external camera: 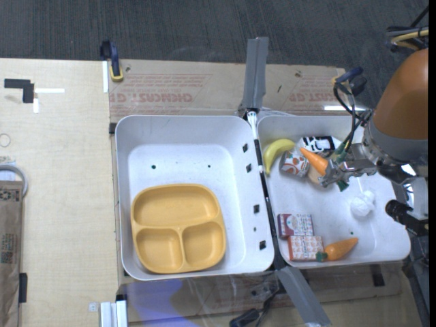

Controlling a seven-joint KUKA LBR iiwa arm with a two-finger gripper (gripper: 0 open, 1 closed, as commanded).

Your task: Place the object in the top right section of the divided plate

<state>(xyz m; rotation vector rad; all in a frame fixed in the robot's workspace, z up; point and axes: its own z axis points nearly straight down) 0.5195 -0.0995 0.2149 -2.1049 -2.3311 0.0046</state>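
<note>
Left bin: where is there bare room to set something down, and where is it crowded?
The left bin is bare across its far half, above the plate, whose three sections are bare too. The right bin is crowded: banana, carrot and cartons, with the gripper over them.

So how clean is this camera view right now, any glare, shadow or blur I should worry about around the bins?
Camera view: lighting is even and soft; the yellow divided plate reads sharply with only mild shine. The right bin is bright white, so the pale crumpled item nearly washes out. A bluish reflection sits below the left bin. The gripper looks slightly soft among the clutter.
</note>
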